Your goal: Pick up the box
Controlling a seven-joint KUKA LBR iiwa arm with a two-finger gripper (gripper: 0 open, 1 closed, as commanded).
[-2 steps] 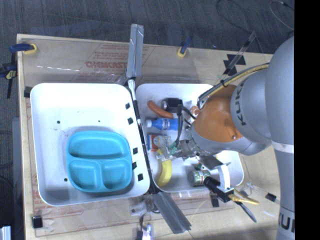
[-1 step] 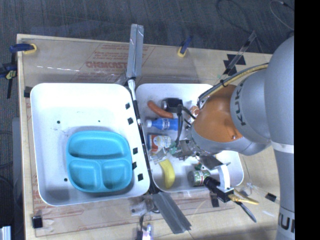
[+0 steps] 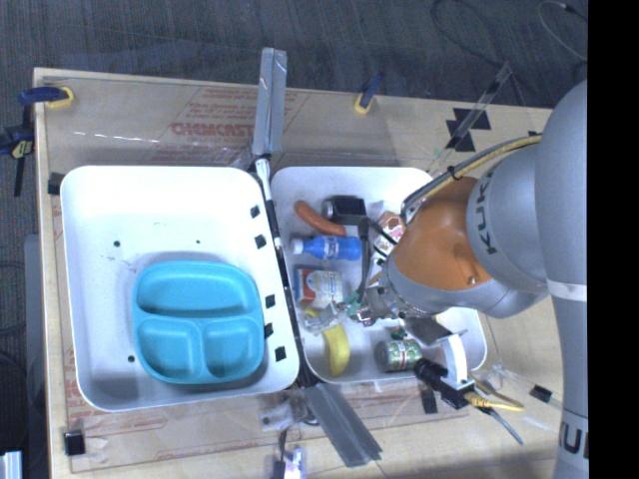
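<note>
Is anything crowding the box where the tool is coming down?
The small red-and-white box lies in the right white bin, hemmed by a clear blue-labelled bottle and a yellow banana. The tool is beside it.

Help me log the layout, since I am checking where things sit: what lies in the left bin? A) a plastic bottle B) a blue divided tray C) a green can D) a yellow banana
B: the blue divided tray lies in the left bin, while the banana, can and bottle lie in the right bin.
</note>
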